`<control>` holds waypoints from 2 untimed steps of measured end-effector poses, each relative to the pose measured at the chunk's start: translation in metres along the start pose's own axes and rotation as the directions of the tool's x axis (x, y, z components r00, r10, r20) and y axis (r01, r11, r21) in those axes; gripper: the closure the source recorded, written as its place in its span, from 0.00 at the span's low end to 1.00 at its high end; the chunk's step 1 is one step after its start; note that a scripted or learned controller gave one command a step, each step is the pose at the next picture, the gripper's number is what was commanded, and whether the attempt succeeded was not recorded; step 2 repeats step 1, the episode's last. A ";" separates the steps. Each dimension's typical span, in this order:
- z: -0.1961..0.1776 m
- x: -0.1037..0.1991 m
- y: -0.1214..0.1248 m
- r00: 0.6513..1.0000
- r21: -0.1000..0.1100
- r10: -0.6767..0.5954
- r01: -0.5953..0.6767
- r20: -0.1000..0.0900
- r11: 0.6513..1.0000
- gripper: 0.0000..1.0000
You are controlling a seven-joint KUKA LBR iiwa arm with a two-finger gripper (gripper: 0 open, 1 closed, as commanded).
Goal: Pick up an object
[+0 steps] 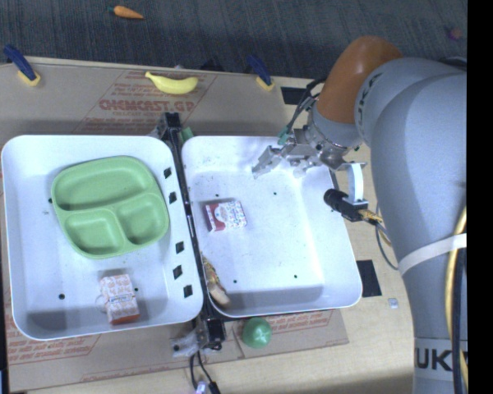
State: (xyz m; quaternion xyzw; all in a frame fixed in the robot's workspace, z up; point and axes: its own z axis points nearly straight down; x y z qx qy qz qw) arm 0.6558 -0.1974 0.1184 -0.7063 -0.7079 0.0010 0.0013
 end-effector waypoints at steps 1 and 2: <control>-0.044 -0.013 -0.027 1.000 -0.002 -0.002 0.002 -0.001 1.000 0.00; -0.044 -0.013 -0.027 1.000 -0.002 -0.002 0.002 -0.001 1.000 0.00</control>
